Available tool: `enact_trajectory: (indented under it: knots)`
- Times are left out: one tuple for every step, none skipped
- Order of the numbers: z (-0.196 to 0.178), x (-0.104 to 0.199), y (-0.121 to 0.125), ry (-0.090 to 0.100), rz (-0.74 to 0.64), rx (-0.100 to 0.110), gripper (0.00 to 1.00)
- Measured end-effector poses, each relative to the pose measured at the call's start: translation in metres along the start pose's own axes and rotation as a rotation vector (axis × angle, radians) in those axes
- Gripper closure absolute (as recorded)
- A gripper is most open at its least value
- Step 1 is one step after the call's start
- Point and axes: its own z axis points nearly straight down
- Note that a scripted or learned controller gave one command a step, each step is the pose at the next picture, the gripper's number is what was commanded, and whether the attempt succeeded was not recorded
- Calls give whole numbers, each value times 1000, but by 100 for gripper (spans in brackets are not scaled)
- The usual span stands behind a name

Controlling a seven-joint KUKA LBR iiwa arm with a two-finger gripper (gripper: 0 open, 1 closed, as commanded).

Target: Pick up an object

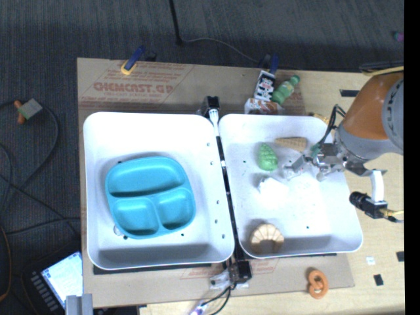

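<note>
The right bin (341, 238) holds several small objects. A green lumpy piece (267, 156) lies near its left wall, a tan cone-shaped piece (291, 142) sits behind it, and a white lump (272, 188) rests in the middle. A tan shell-shaped item (266, 236) lies at the front rim. My gripper (303, 164) hangs low in the right bin, just right of the green piece and below the tan cone. I see nothing clearly gripped. The grey arm with its orange band (371, 113) comes in from the right.
The left bin (98, 241) holds a blue divided tray (151, 195). On the bench behind the bins stand a green bottle (285, 90) and blue clamps (133, 59). An orange ring (317, 282) lies in front of the right bin.
</note>
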Motion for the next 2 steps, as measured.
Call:
enact_trajectory:
  knots:
    - [16,45,28,-18,5,-10,0]
    - [13,71,40,-15,5,-3,0]
